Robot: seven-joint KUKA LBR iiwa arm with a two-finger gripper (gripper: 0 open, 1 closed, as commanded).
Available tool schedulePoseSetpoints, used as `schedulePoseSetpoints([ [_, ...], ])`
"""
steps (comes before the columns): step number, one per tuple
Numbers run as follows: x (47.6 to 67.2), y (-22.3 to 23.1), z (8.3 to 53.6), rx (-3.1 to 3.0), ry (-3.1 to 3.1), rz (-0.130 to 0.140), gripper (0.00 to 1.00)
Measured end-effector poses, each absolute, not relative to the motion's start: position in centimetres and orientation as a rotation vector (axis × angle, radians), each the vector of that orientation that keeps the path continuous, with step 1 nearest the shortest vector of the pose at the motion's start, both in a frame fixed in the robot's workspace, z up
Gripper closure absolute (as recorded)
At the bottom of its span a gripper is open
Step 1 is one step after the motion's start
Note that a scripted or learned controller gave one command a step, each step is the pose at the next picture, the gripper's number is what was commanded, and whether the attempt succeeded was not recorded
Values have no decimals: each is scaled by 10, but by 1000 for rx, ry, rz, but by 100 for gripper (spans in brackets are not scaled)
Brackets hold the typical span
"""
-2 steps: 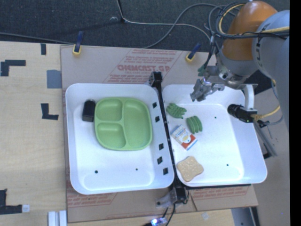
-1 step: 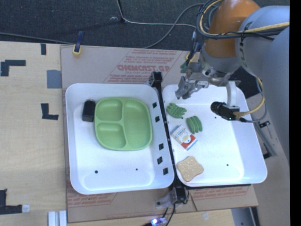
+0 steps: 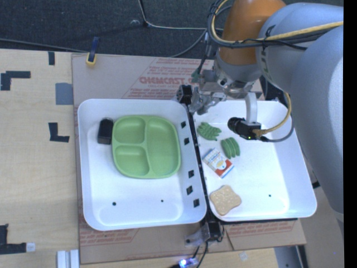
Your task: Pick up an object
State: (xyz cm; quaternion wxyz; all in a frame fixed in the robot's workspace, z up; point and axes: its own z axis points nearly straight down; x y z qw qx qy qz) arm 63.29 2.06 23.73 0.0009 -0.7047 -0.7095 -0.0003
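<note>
Over the right bin's far-left corner hangs the gripper; whether its fingers are apart I cannot tell. Near it lie two green pea pods, a small carton and toast. Left, a green divided plate touches a black block.

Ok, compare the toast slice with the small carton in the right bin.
The toast slice is tan and plain; the small carton is white with red and blue print. The toast has a rounded top; the carton is boxy with straight edges. The toast sits nearer the bin's front edge. Both lie flat in the right bin.
</note>
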Motion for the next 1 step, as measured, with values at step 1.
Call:
schedulePoseSetpoints([
  [1,624,84,234,-2212,-2228,1,100],
])
